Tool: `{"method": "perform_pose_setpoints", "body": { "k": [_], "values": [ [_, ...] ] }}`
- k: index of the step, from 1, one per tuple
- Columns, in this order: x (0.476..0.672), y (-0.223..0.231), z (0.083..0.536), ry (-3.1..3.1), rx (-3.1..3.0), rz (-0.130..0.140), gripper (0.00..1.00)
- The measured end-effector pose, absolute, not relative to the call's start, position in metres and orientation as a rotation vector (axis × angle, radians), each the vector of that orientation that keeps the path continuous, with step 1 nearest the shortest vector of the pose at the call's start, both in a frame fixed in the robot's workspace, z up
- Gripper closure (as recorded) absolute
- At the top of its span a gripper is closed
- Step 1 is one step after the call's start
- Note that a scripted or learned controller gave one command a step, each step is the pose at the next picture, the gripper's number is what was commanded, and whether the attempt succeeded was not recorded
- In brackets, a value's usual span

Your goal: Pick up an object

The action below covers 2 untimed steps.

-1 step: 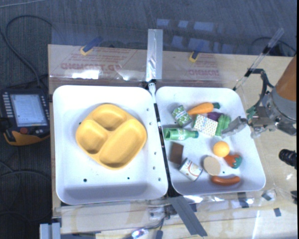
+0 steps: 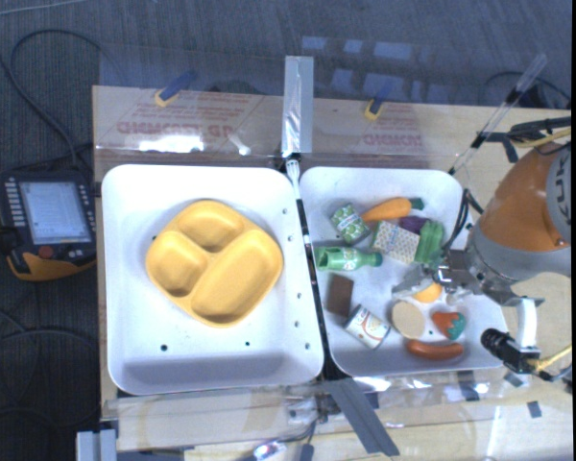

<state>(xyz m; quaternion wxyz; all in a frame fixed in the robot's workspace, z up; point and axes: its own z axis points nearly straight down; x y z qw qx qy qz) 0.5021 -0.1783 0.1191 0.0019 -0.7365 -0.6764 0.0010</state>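
The right bin (image 2: 389,182) holds a heap of toy food. At its back lie an orange carrot (image 2: 388,208), a green can (image 2: 348,221), a speckled cracker box (image 2: 396,241) and a purple eggplant (image 2: 415,226). A green bottle (image 2: 348,257) lies on its side at the left, with a brown block (image 2: 339,294) and a white can (image 2: 368,326) in front of it. A round tan bun (image 2: 409,318), a small yellow piece (image 2: 426,294), a red and teal toy (image 2: 449,324) and a red sausage (image 2: 435,350) sit at the front right. My gripper (image 2: 430,282) is low in this bin, just above the yellow piece and the bun.
The left bin (image 2: 125,353) carries a yellow three-part dish (image 2: 214,260). The grey and orange arm (image 2: 523,229) crosses the right bin's right rim. A teach pendant (image 2: 43,227) lies on the floor at the far left. A clear strip stands between the bins at the back.
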Motion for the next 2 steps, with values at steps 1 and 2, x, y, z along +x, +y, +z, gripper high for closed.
{"method": "perform_pose_setpoints", "body": {
  "k": [1,2],
  "values": [
    [0.502,-0.178,0.127,-2.122,-2.309,0.004,1.0],
    [0.57,-0.21,0.264,-2.322,-2.118,0.004,1.0]
  ]
}}
